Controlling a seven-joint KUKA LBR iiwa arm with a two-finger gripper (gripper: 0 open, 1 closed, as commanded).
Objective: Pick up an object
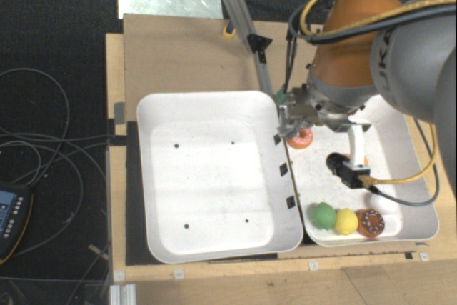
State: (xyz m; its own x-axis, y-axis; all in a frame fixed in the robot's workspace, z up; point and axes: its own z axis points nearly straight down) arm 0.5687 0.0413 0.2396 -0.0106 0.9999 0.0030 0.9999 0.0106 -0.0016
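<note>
gripper (294, 126) hovering over pink donut (301, 138), upper left of right bin (421, 221) | finger state: can't tell | advice: centering on donut before descending, clearing bin wall

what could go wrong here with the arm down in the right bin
1. The tool sits at the right bin's left wall beside the pink ring; closing there may pinch the wall or nudge the ring away.
2. The yellow cable loops low over the bin and might snag.
3. The green, yellow and brown pieces crowd together, so grabbing one may shove the others.
</note>
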